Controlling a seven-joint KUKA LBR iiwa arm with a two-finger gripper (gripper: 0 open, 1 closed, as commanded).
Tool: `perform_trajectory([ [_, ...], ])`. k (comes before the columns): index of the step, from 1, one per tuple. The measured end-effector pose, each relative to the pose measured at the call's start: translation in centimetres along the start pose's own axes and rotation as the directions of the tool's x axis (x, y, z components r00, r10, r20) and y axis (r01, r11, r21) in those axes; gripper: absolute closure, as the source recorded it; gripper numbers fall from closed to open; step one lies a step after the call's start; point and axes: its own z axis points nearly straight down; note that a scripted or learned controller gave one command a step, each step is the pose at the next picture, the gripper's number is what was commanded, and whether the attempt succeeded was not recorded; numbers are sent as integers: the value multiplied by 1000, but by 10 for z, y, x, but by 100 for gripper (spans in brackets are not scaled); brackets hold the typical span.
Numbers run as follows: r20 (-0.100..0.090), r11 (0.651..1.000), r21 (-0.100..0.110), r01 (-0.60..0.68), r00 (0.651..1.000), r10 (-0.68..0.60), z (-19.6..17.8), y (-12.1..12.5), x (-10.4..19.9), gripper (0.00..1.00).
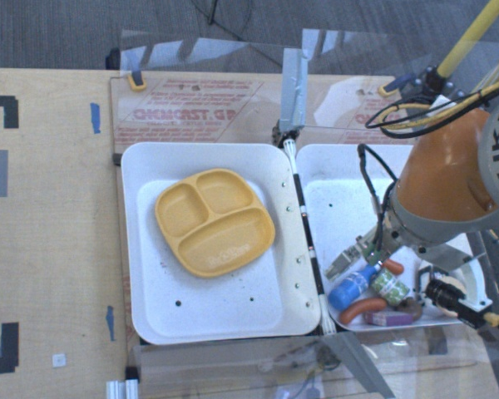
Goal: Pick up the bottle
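The blue bottle point(353, 288) lies on its side near the front edge of the right bin point(333, 198), among a small heap of things. Its long axis runs at a slant, the wide blue body toward the divider between the bins and its neck end rising toward the arm. Just beside that neck end sits a green-and-white object point(391, 287); an orange sausage-shaped toy point(363, 309) lies just in front of the bottle, with a purple item point(392, 317) next to that. The gripper point(362, 254) hangs just behind and above the bottle, close to its upper end. Whether the fingers are spread or pressed together I cannot tell. The yellow divided plate point(214, 221) sits well apart in the left bin point(141, 223).
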Motion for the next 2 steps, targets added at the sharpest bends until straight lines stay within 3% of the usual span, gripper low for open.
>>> perform_trajectory([
  [1, 0, 1000, 0, 5, 1000, -5, 0, 19, 31, 0],
  [2, 2, 1000, -1, -23, 1000, 23, 0, -14, -22, 0],
])
